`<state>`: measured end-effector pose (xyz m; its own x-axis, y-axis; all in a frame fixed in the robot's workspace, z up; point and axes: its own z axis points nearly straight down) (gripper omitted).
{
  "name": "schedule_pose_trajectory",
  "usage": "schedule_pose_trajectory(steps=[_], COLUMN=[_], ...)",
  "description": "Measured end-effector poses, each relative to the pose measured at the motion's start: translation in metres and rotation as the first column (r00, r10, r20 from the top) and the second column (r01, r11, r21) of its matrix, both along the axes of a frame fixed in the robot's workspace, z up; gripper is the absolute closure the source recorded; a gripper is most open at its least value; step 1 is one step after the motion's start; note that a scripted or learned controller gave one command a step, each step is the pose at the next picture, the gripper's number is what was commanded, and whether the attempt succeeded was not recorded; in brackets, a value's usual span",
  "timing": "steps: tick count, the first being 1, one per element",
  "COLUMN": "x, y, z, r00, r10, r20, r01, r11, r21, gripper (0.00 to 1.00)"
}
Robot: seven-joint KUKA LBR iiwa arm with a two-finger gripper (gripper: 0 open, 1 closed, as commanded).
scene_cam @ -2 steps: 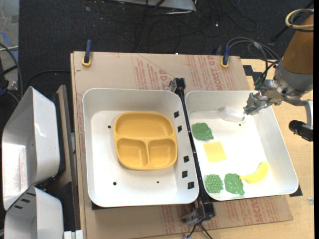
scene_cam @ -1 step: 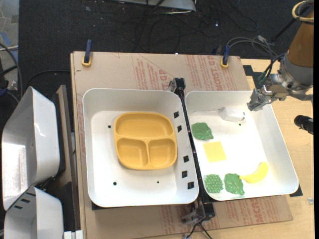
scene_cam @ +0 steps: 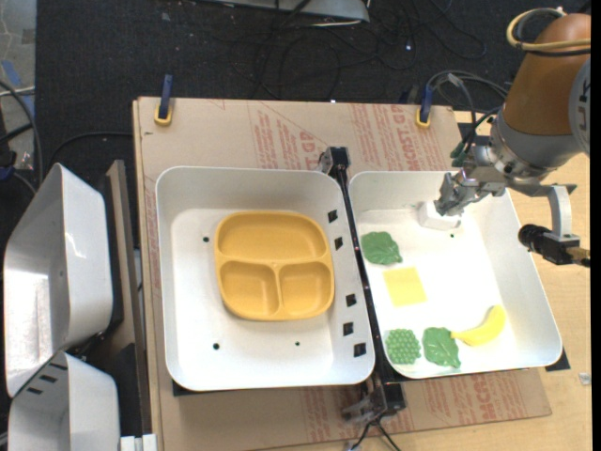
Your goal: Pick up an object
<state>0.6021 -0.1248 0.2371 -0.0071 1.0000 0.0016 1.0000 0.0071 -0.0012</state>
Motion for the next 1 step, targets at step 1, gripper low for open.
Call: schedule_pose_trajectory(steps=[1], x=[0.0073], y=[0.0545], z=[-0.0101], r00=[1.0], r10=[0.001], r20=[0.0], r01=[-0.001], r11=[1.0], r21=[0.0], gripper=[1.0])
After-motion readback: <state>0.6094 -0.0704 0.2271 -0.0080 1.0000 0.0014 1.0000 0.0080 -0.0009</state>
